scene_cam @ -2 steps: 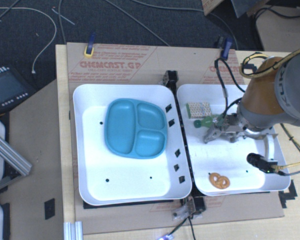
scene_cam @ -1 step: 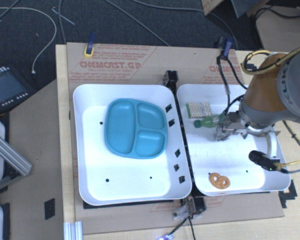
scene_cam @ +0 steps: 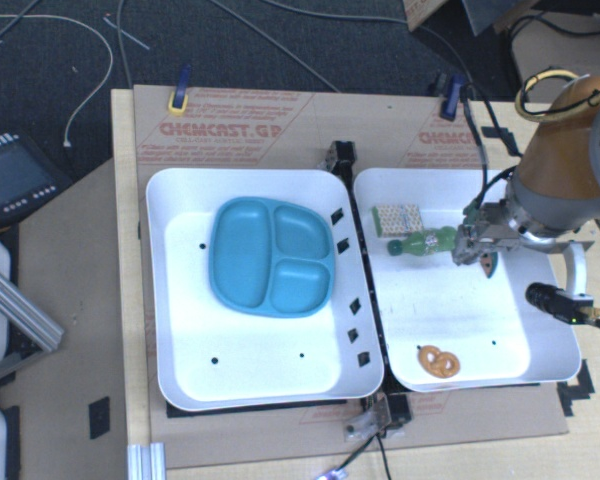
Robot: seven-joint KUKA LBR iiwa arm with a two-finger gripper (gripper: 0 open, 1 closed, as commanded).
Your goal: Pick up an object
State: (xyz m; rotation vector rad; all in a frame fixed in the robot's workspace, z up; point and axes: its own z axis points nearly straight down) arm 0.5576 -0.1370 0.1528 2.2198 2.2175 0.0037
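Bench, cardboard-topped, bearing two shallow white bins side by side. Left bin [scene_cam: 180, 298]: one blue divided plate [scene_cam: 270, 256], three compartments, lying flat toward the upper middle of the bin. Right bin [scene_cam: 500, 313]: three items. Item one, green bottle [scene_cam: 421, 242], lying on its side in the upper part of the bin, cap end pointing toward the divider between the bins, other end at the gripper. Item two, small patterned packet [scene_cam: 397, 218], flat, just above the bottle and about touching it. Item three, pretzel [scene_cam: 439, 362], brown, near the bin's lower edge, well apart from the other two. Arm: grey with orange band, entering from the right over the right bin's upper right area. Gripper [scene_cam: 470, 245]: low in the bin, at the bottle's right end, in contact with it or very nearly so; whether it is spread or closed on the bottle cannot be told from this angle, as the wrist covers the tips. Surroundings: dark floor with loose cables above the bench, blue clamps at the board's top edge.
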